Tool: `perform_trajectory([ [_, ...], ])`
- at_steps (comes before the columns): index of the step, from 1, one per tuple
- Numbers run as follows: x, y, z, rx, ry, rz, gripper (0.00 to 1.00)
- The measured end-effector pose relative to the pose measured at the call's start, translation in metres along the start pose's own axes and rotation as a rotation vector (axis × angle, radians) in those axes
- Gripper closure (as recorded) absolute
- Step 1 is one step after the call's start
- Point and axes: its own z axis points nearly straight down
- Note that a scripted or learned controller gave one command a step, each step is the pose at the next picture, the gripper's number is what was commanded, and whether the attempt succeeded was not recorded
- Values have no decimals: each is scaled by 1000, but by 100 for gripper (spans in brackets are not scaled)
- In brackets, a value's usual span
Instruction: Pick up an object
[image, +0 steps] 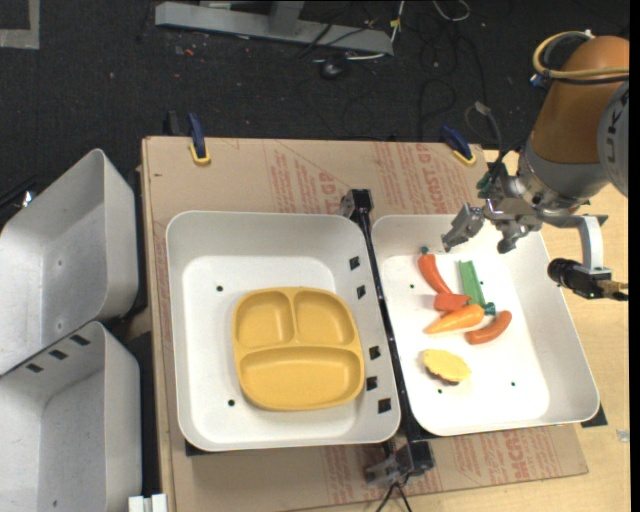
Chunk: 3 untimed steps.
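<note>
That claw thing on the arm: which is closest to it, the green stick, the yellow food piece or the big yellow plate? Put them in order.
From the gripper, above the right bin's far edge:
1. Green stick, just below it in the right bin.
2. Yellow food piece, toward the same bin's near side.
3. Yellow divided plate, in the left bin.

One fixed overhead camera, angled down on both bins (190, 300).

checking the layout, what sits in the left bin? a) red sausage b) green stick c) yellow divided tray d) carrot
c: the yellow divided tray lies alone in the left bin; the food pieces lie in the right bin.
</note>
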Motion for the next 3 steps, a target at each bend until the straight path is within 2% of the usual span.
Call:
perform_trajectory([
  [1,0,2,-9,-14,-2,-2,0],
  [2,-5,-7,45,-9,-1,0,0],
  [3,3,-13,105,-8,0,-1,0],
])
